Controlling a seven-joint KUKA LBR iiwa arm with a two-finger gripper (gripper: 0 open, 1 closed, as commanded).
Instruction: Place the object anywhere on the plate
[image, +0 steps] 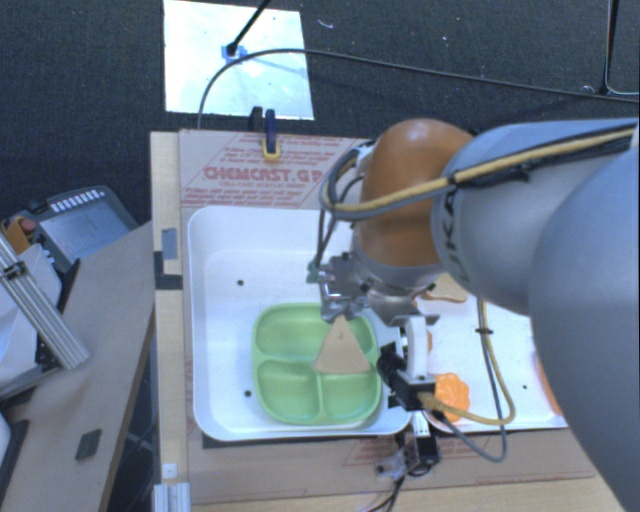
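A light green divided plate (290, 370) lies in the front part of the left white bin (225, 300). A tan, flat triangular wedge (342, 352) hangs over the plate's right side, point up. Its tip sits between the dark fingers of my gripper (338, 312), which is shut on it. The wedge's wide lower edge is over the plate's right compartments; whether it touches the plate cannot be told. The orange-banded wrist (405, 190) and the grey arm (560, 250) loom over the right bin and hide much of it.
In the right bin (510, 400), a small orange object (452, 392) lies near the front and a tan piece (452, 291) pokes out under the wrist. Cables (480, 420) dangle off the arm by the bins' front edge. A yellow clamp (270, 148) grips the cardboard behind.
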